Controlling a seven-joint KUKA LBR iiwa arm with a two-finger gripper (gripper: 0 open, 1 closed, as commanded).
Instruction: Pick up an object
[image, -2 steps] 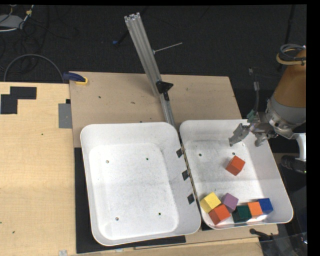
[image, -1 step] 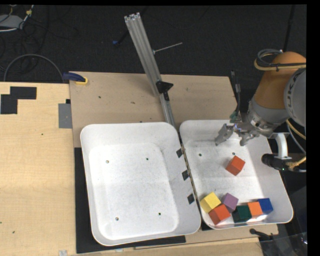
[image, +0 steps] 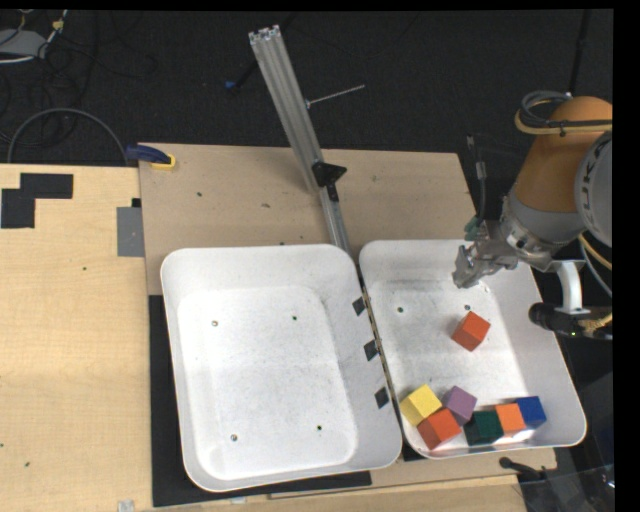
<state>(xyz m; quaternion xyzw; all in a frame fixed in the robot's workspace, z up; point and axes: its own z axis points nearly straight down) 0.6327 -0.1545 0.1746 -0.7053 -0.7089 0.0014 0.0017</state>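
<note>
The right bin (image: 420, 275) holds several small blocks. A lone red-orange block (image: 470, 330) lies near its middle. Along the front edge cluster a yellow block (image: 421, 402), a red block (image: 438, 428), a purple block (image: 460, 401), a dark green block (image: 483, 427), an orange block (image: 511, 416) and a blue block (image: 531, 410). My gripper (image: 470, 268) hangs over the bin's back right part, above and behind the lone red-orange block, with nothing seen between its fingers.
The left bin (image: 200, 290) sits beside the right one, with black clips (image: 370, 349) along the shared edge. A slanted aluminium rail (image: 296, 120) rises behind the bins. Wooden bench surface (image: 60, 300) lies to the left.
</note>
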